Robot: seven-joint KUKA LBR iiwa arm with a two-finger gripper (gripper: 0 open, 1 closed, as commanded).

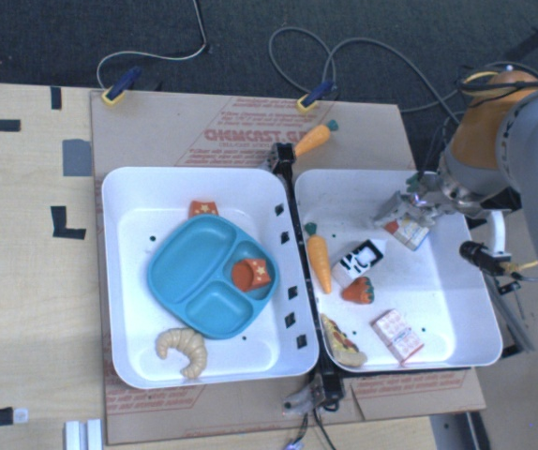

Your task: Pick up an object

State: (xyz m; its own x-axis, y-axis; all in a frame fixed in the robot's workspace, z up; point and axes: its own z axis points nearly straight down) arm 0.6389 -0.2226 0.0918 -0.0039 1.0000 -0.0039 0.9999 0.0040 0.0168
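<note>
Camera view: the gripper (pixel 408 219) is hovering low in the right bin (pixel 456 293); its grip state cannot be told. A small red-and-white object (pixel 408 232) is lying directly beneath it, the nearest candidate.

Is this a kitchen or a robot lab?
Probably a robot lab. A robot arm reaches over two white bins holding toy food, like a carrot and a croissant, with cables running across the floor.
</note>
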